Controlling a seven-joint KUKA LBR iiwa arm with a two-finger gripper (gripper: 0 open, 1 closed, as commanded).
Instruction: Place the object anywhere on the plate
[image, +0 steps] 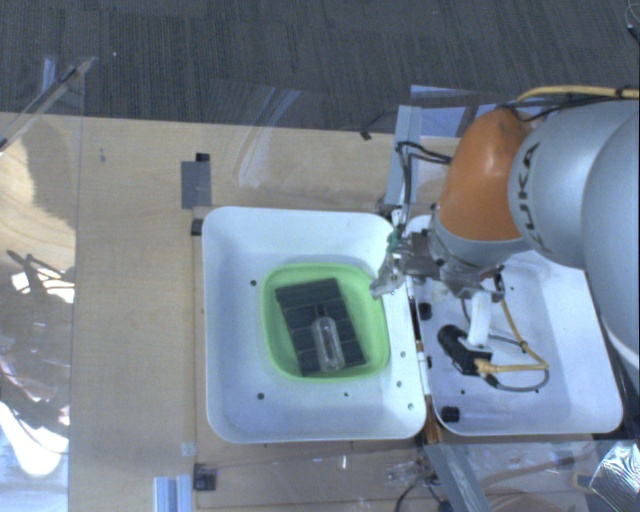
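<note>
In the camera view, the task's thing lay well to the left of the arm, in the left shallow white plastic bin (230, 330): a small clear glassy cylinder with a rounded end (327, 340), resting on its side on a dark ribbed rectangular slab (305, 310) that sat inside the square lime-green plate (372, 325). So the object already lay within the plate's raised rim, near the plate's near-right part.

By my judgement it would be light and stiff, and smooth enough to slip or roll if pinched off-centre; if it was glass it could crack under a hard squeeze. The best hold would be across its short width at mid-length, with the pinch crossing its long axis. Its look was pale and see-through, the dark ribs showing through it, with a bright highlight along the top.

The grey arm with the orange band (480, 180) hung over the seam between the two bins, its wrist above the far-left corner of the right white bin (590, 400). The gripper (388, 275) pointed toward the plate's right rim, but its state could not be told, since the wrist covered it. A black cable with a yellow-orange wire (490, 365) hung below the wrist over the right bin.
</note>
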